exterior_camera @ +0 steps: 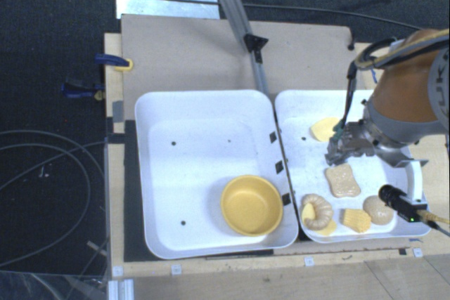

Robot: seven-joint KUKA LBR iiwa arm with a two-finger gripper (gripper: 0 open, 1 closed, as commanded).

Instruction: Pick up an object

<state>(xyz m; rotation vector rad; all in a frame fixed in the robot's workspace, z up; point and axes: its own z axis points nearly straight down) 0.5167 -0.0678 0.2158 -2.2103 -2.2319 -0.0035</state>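
Your bench is a tan board on dark carpet strewn with cables, bearing two white bins side by side. The left bin (176,151) holds a yellow bowl (252,204) near its front right corner. In the right bin (299,112), the gripper (343,150) hangs between a pale yellow slice (325,128) and a tan bread slice (342,180); you cannot tell how its pincer stands. Along the front lie a croissant (316,210), a yellow wedge (356,220) and a beige roll (377,210), crowded close together.

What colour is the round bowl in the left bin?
The round bowl is yellow, shown plainly in the camera view.
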